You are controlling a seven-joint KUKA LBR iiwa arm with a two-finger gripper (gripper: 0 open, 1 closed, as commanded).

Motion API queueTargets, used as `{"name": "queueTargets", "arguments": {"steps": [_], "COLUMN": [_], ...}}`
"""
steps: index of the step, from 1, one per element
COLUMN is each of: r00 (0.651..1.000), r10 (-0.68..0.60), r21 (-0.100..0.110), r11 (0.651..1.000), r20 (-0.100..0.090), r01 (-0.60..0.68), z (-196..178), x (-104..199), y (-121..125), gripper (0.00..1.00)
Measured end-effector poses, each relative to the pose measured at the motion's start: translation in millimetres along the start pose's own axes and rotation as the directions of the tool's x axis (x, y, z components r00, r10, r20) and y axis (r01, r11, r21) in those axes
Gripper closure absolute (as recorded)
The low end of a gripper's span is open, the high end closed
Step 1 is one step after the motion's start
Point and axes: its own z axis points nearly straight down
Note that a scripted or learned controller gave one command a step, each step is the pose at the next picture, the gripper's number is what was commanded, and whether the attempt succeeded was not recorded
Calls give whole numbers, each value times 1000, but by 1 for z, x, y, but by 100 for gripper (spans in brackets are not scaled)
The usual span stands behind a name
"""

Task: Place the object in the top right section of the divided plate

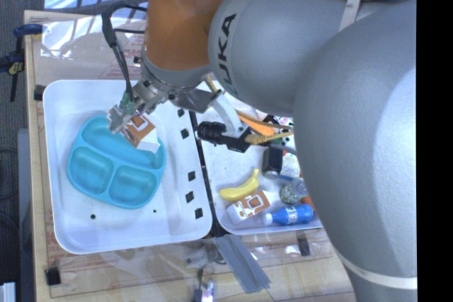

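The gripper (122, 117) is seen clenched, apparently, on a small carton (140, 131) over the plate (117, 170) rim at 1 o'clock. Fingertip contact is partly hidden. If released here, the carton could straddle the rim and tip into the bin (56, 109).

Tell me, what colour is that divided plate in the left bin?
The divided plate is light blue, seen clearly in the camera view against the white bin.
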Motion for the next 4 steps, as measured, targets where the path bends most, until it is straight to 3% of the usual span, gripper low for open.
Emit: {"name": "queueTargets", "arguments": {"steps": [1, 2, 3, 4], "r00": [994, 999, 999, 991], "r10": [109, 40, -54, -132], "r21": [-4, -6, -4, -7], "r11": [994, 999, 999, 991], "r20": [0, 0, 0, 2], "r01": [-109, -40, 54, 132], "z": [13, -12, 20, -6], "x": [-9, -13, -16, 7], "y": [41, 39, 7, 15], "gripper": [100, 100, 100, 100]}}
